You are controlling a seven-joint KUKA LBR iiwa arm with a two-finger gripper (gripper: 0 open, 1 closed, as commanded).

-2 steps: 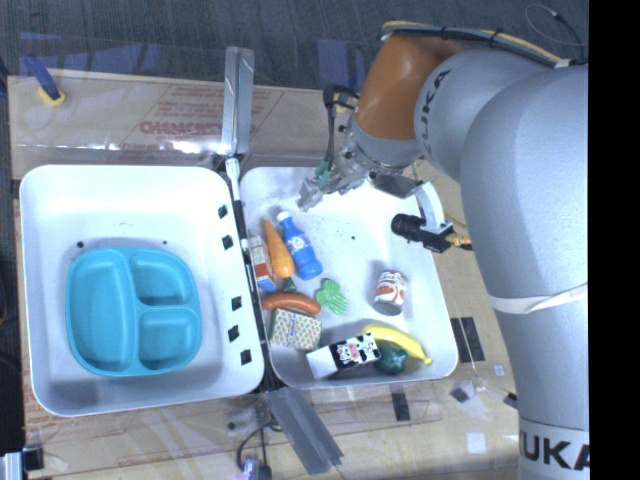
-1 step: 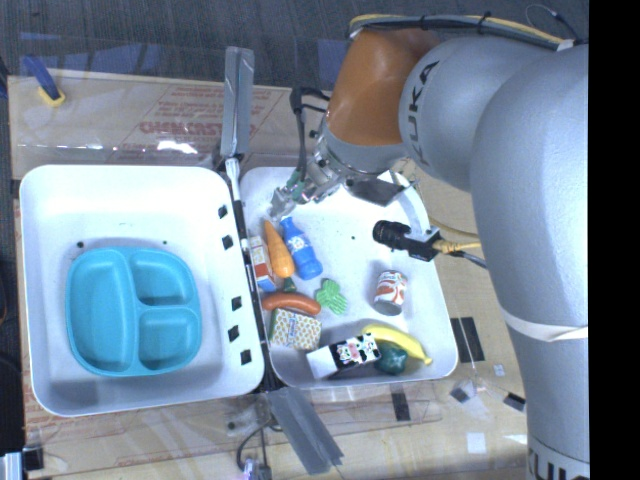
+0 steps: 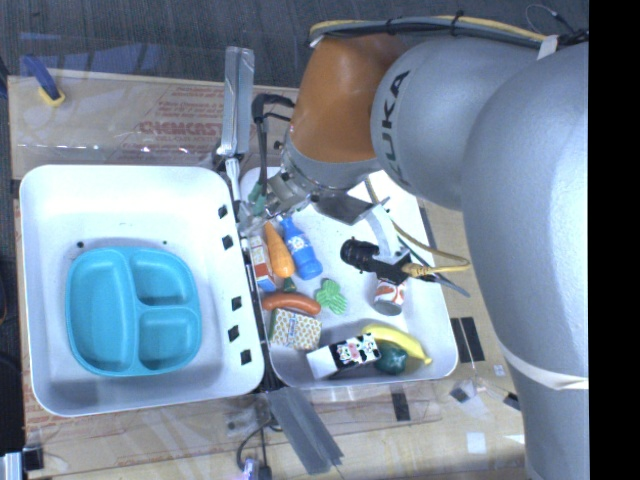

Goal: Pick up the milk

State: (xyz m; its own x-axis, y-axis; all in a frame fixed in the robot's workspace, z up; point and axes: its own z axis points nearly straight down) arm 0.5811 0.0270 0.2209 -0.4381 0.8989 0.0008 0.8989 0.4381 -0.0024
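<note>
Camera view, left bin (image 3: 40, 268) holding blue tray (image 3: 135, 310), right bin (image 3: 440, 328) holding milk (image 3: 345, 356)

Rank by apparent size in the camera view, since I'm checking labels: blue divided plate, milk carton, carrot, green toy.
1. blue divided plate, by far the largest.
2. milk carton.
3. carrot, close to the carton, so that order is unsure.
4. green toy, smallest.
</note>
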